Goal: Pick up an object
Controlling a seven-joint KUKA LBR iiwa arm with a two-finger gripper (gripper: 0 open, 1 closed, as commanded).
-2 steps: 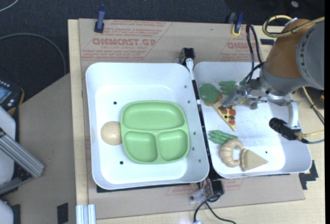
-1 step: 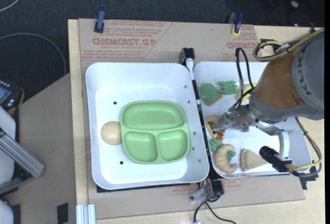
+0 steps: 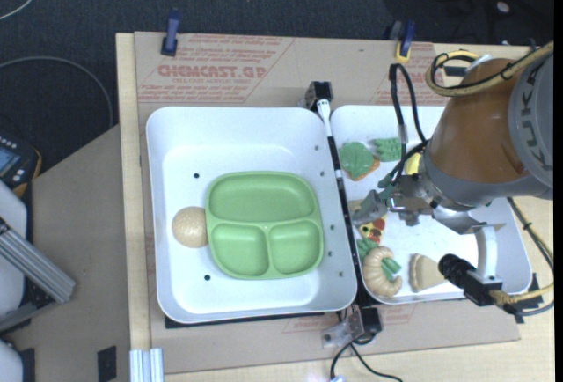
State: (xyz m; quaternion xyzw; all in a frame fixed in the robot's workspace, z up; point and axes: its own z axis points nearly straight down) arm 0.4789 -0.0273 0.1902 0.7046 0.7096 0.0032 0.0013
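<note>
camera view shows the arm [image 3: 493, 143] low over the right bin [image 3: 519, 261], with the gripper [image 3: 387, 202] close to small toys by the left wall. i cannot tell if it is gripping or let go, since it looks blurry. a green leafy toy [image 3: 356, 158] sits just above it, and a bread-like toy [image 3: 383, 270] below. crowded toys could slip away, or the wall could get bumped. the left bin [image 3: 167, 195] holds a green tray [image 3: 264, 224].
</note>
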